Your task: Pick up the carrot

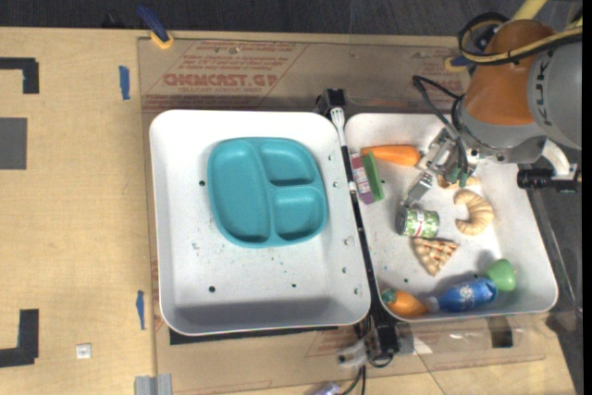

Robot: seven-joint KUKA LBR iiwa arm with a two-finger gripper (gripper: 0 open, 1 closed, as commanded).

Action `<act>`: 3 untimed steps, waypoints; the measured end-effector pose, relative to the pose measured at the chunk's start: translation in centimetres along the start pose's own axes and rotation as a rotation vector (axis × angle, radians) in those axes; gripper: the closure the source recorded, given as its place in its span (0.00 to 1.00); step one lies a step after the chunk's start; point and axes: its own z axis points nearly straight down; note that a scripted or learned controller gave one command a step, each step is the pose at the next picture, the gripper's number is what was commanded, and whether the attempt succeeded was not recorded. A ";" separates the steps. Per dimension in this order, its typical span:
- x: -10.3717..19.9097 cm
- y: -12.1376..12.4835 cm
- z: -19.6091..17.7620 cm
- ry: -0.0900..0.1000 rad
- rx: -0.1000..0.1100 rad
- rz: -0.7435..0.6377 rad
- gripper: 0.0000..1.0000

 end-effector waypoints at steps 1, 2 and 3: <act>-2.0 2.0 0.1 0.023 0.016 0.335 0.00; 0.2 2.6 0.1 0.002 0.004 0.846 0.00; -1.7 3.8 0.1 0.025 0.039 1.210 0.00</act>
